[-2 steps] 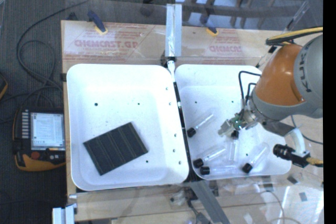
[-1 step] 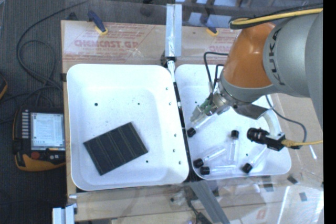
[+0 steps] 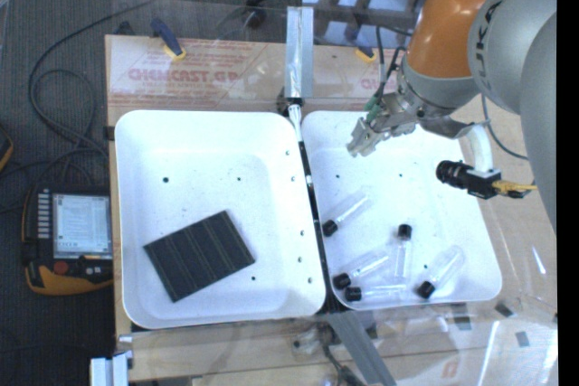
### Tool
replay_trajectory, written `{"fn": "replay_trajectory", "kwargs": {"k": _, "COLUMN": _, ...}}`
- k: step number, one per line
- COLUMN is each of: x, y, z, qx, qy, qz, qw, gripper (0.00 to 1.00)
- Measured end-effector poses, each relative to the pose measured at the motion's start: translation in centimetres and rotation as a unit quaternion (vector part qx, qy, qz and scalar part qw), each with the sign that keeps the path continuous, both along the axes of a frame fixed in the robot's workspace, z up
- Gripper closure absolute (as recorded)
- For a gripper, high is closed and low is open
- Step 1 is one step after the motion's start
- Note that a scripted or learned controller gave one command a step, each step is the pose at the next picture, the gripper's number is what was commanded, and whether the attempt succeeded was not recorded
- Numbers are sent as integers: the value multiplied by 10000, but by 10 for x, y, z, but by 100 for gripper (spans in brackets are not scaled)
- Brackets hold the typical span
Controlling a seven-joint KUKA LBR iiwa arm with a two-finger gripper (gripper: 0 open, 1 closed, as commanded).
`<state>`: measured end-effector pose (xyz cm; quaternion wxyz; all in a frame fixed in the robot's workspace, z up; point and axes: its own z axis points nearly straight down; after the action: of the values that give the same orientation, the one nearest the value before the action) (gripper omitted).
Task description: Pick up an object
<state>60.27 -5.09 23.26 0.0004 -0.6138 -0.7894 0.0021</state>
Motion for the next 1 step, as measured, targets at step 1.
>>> {"fn": "replay_trajectory", "kwargs": {"k": 1, "x": 65, "y": 43, "z": -51, "qx": -2, "qy": 1, "qz": 274, "qw": 9996, "gripper": 100}}
